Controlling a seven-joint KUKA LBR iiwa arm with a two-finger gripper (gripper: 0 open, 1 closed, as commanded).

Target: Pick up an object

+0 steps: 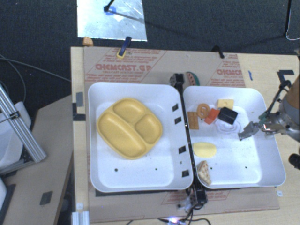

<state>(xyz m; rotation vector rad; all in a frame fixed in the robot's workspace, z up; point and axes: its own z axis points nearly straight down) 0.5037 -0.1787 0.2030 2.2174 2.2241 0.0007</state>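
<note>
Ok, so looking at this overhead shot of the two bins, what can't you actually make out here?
- The tool, camera view: small and grey over the right bin; whether it is open or shut cannot be told.
- The arm: cut off by the right edge of the frame.
- The black object: too small to identify; it partly covers a pale square piece.
- The item at the bins' far junction: partly hidden behind the rims.
</note>
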